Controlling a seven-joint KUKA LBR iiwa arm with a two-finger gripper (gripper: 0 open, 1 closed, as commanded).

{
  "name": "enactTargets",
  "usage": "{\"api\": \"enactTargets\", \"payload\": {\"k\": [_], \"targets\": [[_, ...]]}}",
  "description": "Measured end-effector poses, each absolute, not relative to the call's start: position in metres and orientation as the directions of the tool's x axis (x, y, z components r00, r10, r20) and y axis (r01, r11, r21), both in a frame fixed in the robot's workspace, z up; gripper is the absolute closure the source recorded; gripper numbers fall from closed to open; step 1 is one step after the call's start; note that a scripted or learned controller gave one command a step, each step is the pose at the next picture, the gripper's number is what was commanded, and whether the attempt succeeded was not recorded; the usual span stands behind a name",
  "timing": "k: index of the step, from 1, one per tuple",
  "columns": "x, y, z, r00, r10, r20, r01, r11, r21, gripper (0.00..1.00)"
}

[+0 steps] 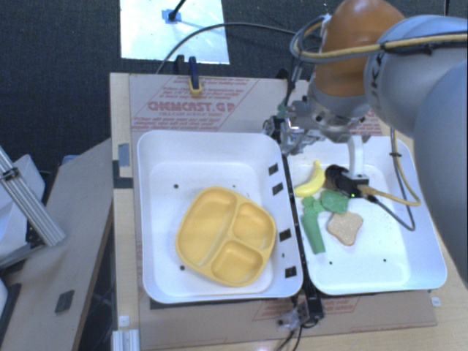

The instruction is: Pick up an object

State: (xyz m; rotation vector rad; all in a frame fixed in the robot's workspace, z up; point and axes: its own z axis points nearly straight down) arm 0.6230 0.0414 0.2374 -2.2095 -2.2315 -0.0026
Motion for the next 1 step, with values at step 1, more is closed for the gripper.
{"api": "enactTargets", "payload": {"k": [1], "targets": [[0.6271,0.0971,0.2276,-0.009,1.0,0.002,1.0,0.009,0.002,1.0]]}}
